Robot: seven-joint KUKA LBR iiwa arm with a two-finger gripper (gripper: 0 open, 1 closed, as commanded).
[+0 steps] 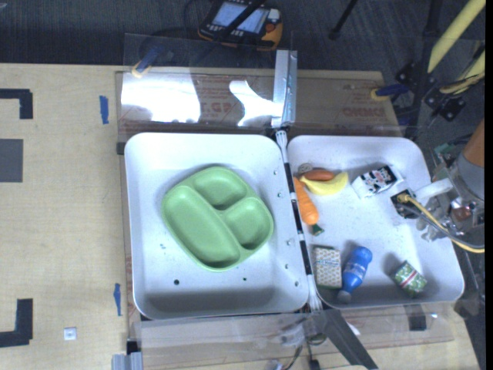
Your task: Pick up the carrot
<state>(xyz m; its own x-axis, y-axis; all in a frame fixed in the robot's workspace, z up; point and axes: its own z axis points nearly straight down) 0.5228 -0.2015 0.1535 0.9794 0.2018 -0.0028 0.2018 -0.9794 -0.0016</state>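
Carrot is seen in right bin, close along its left wall, just below banana. Hand is seen at bin's right edge; opening can't be told. Grasp should be set across carrot, clear of wall.

Orange carrot, right bin's left wall
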